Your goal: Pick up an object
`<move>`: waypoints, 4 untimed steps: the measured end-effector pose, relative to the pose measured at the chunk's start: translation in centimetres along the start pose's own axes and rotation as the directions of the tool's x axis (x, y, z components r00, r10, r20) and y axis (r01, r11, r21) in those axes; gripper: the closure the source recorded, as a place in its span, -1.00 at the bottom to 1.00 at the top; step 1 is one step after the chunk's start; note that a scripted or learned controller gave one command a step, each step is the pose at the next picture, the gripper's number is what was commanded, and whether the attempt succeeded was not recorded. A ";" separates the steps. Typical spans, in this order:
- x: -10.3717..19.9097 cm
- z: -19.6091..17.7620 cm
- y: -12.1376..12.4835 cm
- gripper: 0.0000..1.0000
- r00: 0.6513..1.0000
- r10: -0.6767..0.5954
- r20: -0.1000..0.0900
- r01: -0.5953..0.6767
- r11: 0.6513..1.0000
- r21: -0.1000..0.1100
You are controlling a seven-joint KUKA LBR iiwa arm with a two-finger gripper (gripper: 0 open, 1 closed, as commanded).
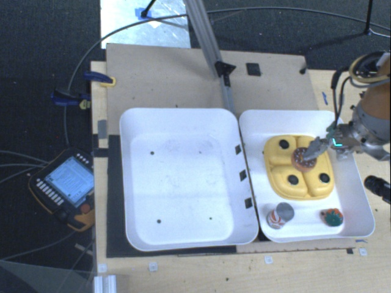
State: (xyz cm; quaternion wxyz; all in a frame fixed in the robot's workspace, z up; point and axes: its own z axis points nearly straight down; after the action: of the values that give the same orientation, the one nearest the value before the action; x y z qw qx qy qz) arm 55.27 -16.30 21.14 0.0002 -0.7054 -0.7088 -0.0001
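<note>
Yellow thing: we see one chunky yellow block (297, 167) in the right bin (351, 185), rounded and lobed like four bumps fused together, with dark dots on top; looks like smooth plastic.
Brown ring: one small round, brownish, donut-ish object (300, 158) sits on top of the yellow block, right at the gripper tip. Too blurry for us to tell what it's made of.
Gripper: the gripper (313, 151) reaches in from the right and its tip is down on the brown ring. We honestly can't tell how far apart it is or whether it has actually got anything; the tip is just a grey smear with a small teal light near it.
Arm: grey arm (369, 127) with cables, cut off by the right edge.
Other bits in the right bin: one small grey and red round object (280, 215) near the front wall, and one green and orange lump (332, 217) toward the front right corner. Both too small for us to identify.
Left bin: one white shallow bin (137, 182) with rounded corners, touching the right bin along the middle.
Bench: brown board (165, 78) under both bins.
Off the bench: one handheld pendant (64, 185) with a lit screen lies on the dark floor to the left.
</note>
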 end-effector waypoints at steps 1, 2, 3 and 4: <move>0.0 0.0 0.0 -1.00 1.000 0.000 0.000 0.000 1.000 -0.001; 0.0 5.2 -1.0 -1.00 1.000 0.003 0.000 -0.003 1.000 0.003; -0.2 8.2 -0.5 -1.00 1.000 -0.002 0.003 0.002 1.000 -0.013; 0.0 8.7 -0.3 -1.00 1.000 -0.001 0.000 0.001 1.000 -0.016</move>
State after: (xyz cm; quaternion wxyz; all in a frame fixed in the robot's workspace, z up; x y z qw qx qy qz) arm 54.95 -16.33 12.44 -0.0054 -0.7050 -0.7091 -0.0059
